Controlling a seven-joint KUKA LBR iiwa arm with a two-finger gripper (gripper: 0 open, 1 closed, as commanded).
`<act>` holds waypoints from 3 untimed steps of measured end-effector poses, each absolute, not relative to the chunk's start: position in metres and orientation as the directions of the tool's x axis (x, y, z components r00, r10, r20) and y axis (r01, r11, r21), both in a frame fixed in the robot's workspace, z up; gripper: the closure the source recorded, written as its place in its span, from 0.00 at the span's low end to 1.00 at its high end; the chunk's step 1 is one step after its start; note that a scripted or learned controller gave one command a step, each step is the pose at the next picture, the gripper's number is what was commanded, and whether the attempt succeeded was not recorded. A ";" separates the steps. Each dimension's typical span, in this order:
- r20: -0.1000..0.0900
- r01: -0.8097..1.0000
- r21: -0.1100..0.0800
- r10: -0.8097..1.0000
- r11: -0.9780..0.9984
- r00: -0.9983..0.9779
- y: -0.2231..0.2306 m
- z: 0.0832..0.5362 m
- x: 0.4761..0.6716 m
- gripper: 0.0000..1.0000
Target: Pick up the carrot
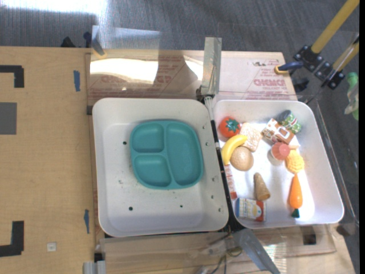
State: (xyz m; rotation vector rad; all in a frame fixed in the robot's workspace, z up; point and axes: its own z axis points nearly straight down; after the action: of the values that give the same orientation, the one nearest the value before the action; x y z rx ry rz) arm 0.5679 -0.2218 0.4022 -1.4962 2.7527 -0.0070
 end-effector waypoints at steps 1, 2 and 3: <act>-0.011 -0.837 -0.016 -0.837 0.547 -0.547 -0.222 0.414 0.570 1.00; -0.003 -0.878 0.011 -0.878 0.479 -0.479 -0.198 0.211 0.587 1.00; -0.007 -0.777 -0.015 -0.777 0.630 -0.630 -0.224 0.325 0.583 1.00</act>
State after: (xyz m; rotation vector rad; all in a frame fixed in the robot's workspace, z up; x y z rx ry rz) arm 0.5829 -0.2236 0.3255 -1.3462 2.8241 -0.0160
